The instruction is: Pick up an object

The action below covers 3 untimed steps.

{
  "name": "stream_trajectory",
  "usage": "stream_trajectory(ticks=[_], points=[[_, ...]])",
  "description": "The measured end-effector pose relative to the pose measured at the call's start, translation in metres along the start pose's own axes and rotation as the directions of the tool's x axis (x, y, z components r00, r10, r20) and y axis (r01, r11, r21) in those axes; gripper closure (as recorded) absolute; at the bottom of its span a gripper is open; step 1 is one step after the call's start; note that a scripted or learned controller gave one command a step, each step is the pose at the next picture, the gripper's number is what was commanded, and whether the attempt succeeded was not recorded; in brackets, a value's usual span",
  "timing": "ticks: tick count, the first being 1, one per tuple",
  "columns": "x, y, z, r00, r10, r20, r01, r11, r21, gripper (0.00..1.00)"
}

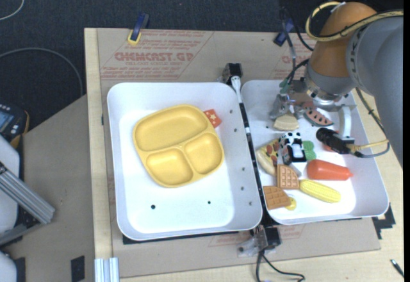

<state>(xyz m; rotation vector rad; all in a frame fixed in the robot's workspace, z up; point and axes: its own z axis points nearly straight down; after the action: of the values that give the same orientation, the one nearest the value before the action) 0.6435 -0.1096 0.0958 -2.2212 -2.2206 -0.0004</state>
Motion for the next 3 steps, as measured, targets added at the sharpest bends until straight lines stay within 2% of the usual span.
stream_trajectory(ticks=[2, 3], points=[[-0.003, -0.013, -0.117, 1.0, 0.001, 0.003, -0.001, 1.0, -0.009, 1.0], [-0.003, -0.012, -0.13, 1.0, -0.001, 0.002, 0.001, 1.0, -0.005, 1.0]])
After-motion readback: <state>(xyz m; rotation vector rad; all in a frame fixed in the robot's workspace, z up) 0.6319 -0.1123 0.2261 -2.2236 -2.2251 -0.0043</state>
